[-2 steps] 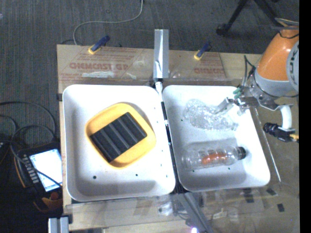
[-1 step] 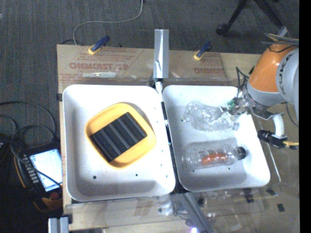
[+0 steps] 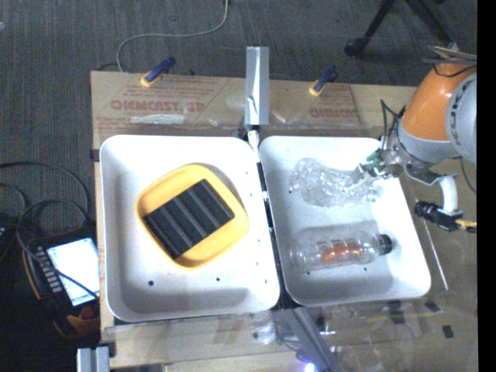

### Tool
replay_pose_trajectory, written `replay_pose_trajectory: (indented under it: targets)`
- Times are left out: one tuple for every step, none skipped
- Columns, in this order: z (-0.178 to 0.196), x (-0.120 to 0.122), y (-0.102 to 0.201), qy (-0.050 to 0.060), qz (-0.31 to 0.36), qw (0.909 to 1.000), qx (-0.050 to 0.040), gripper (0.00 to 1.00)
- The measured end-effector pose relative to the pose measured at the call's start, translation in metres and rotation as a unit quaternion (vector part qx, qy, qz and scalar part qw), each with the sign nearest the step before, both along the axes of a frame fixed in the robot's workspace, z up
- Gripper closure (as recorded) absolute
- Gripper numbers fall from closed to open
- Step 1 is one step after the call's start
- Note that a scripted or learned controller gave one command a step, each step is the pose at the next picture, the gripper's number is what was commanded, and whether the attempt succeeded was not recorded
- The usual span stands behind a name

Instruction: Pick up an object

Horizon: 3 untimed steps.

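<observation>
Clear bottle (image 3: 341, 252) (on its side) shares right bin (image 3: 403, 273) with crumpled plastic (image 3: 327, 183).

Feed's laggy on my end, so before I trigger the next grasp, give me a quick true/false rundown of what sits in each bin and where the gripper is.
1. The yellow tray with black ribbed insert lies in the left bin. True.
2. The clear plastic bottle stands upright in the right bin. False: it lies on its side, cap end toward the bin's right wall.
3. The crumpled clear plastic piece lies in the right bin, farther from the camera than the bottle. True.
4. The gripper hangs over the left bin. False: it is at the right bin's far right corner, beside the crumpled plastic.
5. Both bins hold two things each. False: the left holds one.
</observation>
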State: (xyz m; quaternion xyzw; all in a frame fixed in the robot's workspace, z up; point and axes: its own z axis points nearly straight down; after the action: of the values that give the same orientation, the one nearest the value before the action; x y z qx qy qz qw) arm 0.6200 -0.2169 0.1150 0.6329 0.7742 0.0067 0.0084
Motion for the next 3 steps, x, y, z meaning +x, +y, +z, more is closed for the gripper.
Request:
replay_pose_trajectory:
  targets:
    - [0.036, 0.036, 0.046, 0.012, -0.11, 0.9938, 0.0, 1.0]
    - [0.036, 0.036, 0.046, 0.011, -0.111, 0.9938, -0.0006, 0.0]
    - [-0.018, 0.045, 0.025, 0.006, -0.09, 0.9959, -0.0015, 0.0]
